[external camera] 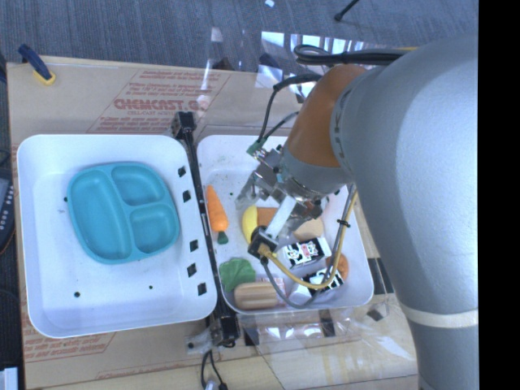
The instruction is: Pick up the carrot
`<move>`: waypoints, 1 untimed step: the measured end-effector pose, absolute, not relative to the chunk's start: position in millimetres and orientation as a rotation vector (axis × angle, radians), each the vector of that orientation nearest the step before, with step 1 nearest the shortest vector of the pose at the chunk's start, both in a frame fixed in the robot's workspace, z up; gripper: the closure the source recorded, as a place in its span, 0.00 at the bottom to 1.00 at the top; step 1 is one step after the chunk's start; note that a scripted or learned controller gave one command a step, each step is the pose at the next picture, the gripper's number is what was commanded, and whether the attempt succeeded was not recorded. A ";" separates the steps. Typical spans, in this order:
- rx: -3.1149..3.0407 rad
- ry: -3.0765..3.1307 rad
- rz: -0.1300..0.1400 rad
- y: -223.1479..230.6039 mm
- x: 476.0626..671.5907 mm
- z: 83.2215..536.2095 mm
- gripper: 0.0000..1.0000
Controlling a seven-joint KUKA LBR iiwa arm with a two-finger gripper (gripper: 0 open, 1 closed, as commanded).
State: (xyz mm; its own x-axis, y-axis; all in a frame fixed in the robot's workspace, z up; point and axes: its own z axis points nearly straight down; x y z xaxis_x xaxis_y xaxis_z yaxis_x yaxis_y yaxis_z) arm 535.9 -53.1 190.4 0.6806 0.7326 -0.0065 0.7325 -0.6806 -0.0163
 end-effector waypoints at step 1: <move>-2.966 -1.011 0.016 -52.2 532.1 191.0 0.00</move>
